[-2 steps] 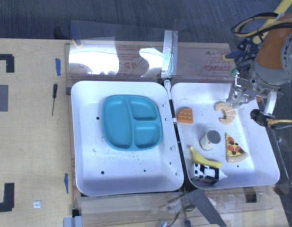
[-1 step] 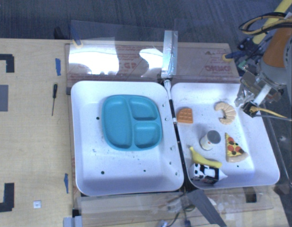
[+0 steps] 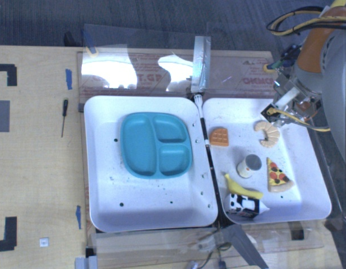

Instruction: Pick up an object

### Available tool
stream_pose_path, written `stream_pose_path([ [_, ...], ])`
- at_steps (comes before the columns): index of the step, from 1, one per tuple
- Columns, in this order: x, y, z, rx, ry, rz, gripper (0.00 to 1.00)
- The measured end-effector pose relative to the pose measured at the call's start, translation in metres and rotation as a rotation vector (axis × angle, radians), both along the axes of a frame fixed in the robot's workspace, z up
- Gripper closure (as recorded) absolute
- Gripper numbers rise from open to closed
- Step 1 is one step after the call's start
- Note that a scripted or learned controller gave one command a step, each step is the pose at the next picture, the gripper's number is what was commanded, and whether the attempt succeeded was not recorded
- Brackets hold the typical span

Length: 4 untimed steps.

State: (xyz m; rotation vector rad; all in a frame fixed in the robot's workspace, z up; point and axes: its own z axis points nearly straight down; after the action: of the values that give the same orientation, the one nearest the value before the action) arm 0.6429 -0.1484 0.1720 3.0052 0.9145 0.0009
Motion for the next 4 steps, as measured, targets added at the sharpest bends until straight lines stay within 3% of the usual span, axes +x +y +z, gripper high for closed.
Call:
stream_pose_path([
  [1, 0.011, 0.033, -0.003, 0.001, 0.001, -0.238, 1.0],
  [2, 0.016, 0.093, 0.013, 0.003, -0.001, -0.386, 1.0],
  [3, 0.017, 0.062, 0.012, 0.001, 0.001, -0.388, 1.0],
  [4, 0.015, 0.109, 0.022, 0.004, 0.0, -0.385, 1.0],
])
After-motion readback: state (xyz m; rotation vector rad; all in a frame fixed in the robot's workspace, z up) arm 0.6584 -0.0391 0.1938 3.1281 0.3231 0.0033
